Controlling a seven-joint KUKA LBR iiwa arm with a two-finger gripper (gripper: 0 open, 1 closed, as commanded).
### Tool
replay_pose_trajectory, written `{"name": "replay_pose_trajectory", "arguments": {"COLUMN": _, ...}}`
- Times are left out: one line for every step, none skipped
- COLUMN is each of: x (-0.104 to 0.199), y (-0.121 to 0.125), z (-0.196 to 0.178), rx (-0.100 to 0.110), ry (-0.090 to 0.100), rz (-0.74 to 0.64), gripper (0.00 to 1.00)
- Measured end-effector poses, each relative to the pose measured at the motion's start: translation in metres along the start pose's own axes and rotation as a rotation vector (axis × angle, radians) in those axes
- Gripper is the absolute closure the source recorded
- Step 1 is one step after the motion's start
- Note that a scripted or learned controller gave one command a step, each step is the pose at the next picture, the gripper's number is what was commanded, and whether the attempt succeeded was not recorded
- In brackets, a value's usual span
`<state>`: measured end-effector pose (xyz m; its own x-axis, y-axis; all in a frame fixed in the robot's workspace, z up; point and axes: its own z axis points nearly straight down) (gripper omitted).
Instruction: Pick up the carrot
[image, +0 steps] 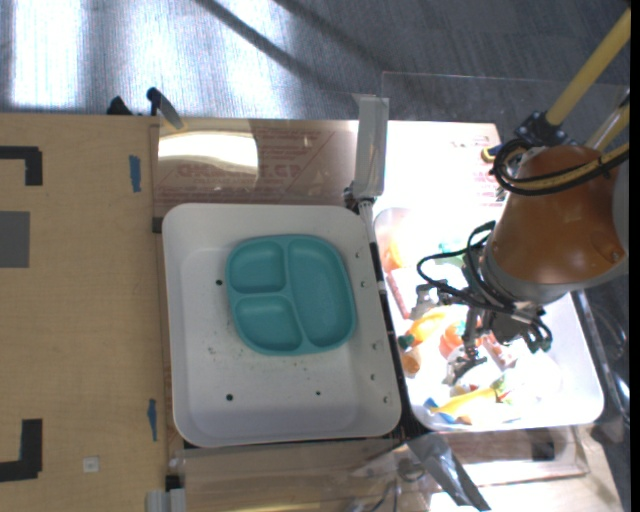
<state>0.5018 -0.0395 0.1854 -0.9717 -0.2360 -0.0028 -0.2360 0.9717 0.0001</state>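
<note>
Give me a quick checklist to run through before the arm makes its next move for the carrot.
1. Gripper over the right bin: ok, it hangs above the cluttered toys.
2. Carrot picked out among the toys: cannot tell, glare washes out the pile; an orange piece lies by the gripper.
3. Something between the fingers: cannot tell.
4. Left bin ready: ok, the teal divided plate lies flat in it.
5. Cables clear of the toys: ok.

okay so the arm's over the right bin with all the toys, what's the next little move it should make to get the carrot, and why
Probably a short drop straight down, if it is lined up. The gripper hangs low over the right bin, among the overexposed toy clutter. Which orange piece is the carrot is too washed out to tell, so I'd confirm that first.
</note>
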Motion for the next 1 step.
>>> {"name": "replay_pose_trajectory", "arguments": {"x": -0.0326, "y": -0.0097, "z": 0.0001, "rx": 0.001, "ry": -0.005, "rz": -0.297, "gripper": 0.0}}
